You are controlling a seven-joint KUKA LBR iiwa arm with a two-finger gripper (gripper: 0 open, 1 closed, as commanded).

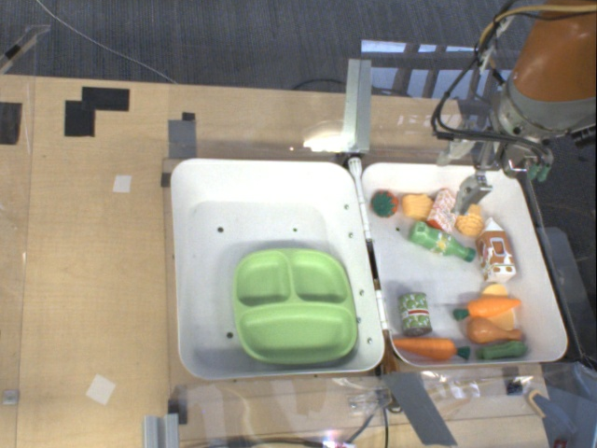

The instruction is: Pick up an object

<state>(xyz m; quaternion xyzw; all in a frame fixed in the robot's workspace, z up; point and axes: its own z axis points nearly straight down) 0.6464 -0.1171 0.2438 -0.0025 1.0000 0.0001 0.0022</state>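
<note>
My gripper (472, 192) hangs over the upper part of the right bin (550, 297), just above a yellow knobbly toy (472, 220) and beside a red-and-white packet (443, 211). Nothing shows in its grasp. Close by lie a green bottle (440, 242), a small carton (495, 256), an orange-yellow piece (417, 205) and a green-and-red round toy (383, 203). Lower in the bin are a green can (414, 313), a carrot (424, 348), another orange vegetable (494, 306), a tan piece (487, 330) and a green pickle (501, 350).
The left bin (215, 203) holds a green divided plate (296, 304) in its lower half. A metal post (358, 101) stands at the back between the two bins. The arm's orange band (558, 54) and its cables hang over the right bin's far corner.
</note>
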